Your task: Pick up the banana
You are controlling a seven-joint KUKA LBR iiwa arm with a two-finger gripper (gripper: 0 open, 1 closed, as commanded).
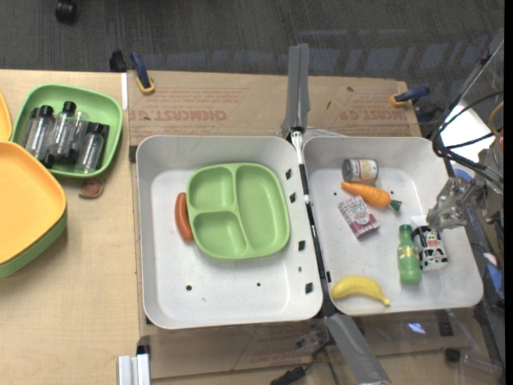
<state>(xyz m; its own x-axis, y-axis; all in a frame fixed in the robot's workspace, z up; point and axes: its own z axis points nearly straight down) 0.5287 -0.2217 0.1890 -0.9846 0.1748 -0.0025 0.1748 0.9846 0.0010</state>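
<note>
The yellow banana (360, 289) lies on its side at the front edge of the right bin (449, 291), near the bin's front left corner. My gripper (446, 212) hangs over the right side of that bin, well behind and to the right of the banana. It is just above a small black-and-white carton (433, 249). Nothing shows between gripper and banana except a green bottle (409, 255).
The right bin also holds a small can (360, 169), a carrot (367, 193) and a pink packet (358, 216). In the left bin (160, 295) sit a green divided plate (238, 209) and a red sausage (183, 216). A green tray of bottles (68, 131) and yellow plates (28, 215) stand far left.
</note>
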